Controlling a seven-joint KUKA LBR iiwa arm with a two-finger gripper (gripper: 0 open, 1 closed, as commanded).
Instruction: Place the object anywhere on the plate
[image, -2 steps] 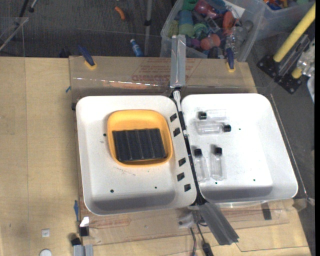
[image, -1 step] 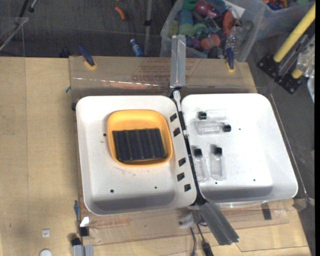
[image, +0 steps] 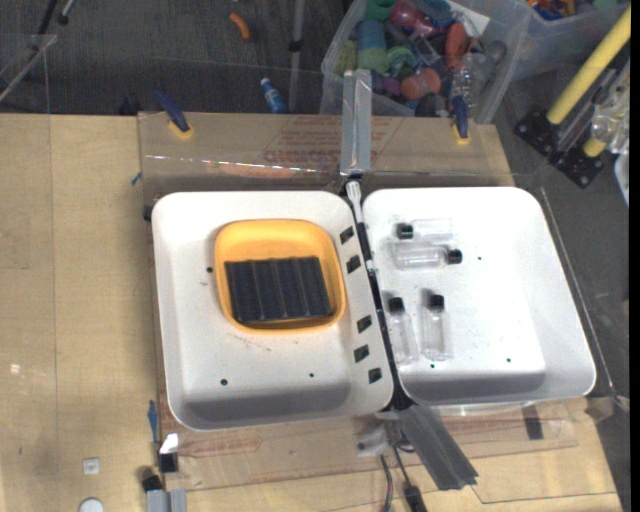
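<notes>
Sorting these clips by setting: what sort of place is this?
Probably a robotics lab: a wooden bench with two white bins, one holding an orange plate, the other clear vials, and a tub of toys behind.

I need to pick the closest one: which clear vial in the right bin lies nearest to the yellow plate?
The vial at the bin's left wall, black cap pointing away from the camera; the other three lie farther right of the yellow plate.

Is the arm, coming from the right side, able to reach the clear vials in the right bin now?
Probably yes. The four clear vials lie uncovered in the right bin, nothing over them. The two lower ones sit close to the divider, which may make gripping harder.
</notes>
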